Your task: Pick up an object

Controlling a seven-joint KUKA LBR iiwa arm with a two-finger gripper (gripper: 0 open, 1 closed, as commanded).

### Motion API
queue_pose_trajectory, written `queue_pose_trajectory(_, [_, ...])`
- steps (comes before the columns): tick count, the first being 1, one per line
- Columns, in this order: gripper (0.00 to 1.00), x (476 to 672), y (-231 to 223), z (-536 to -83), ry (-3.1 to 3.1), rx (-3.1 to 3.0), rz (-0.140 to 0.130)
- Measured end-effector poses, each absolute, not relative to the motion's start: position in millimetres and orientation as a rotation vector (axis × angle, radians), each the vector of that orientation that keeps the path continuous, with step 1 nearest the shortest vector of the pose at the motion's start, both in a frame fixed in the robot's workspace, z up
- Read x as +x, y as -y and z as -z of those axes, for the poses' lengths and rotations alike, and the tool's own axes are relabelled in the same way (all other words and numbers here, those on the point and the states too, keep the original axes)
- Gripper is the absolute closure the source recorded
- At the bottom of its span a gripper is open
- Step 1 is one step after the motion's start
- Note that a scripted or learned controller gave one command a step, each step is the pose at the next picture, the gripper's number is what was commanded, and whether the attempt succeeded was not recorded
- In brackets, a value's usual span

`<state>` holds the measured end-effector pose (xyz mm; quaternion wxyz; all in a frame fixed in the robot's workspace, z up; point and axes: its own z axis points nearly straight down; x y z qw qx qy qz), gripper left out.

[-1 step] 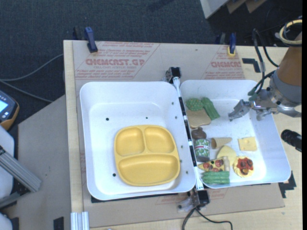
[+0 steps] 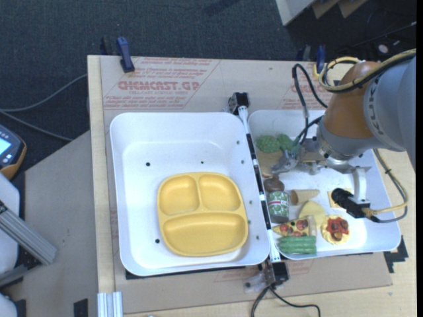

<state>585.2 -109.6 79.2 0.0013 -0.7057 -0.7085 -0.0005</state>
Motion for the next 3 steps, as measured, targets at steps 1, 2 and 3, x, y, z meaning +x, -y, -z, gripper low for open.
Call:
queue_pose_trajectory(1, [0.00, 637.4, 91.5, -86.6, 2.230, -2.222, 0.006])
queue_pose_trajectory(2, [1.00, 637.1, 97.7, -99.5, 2.235, -2.234, 0.001])
queue_pose_trajectory(3, [1.00, 613.8, 32.2, -190.5, 2.231, -2.216, 0.011])
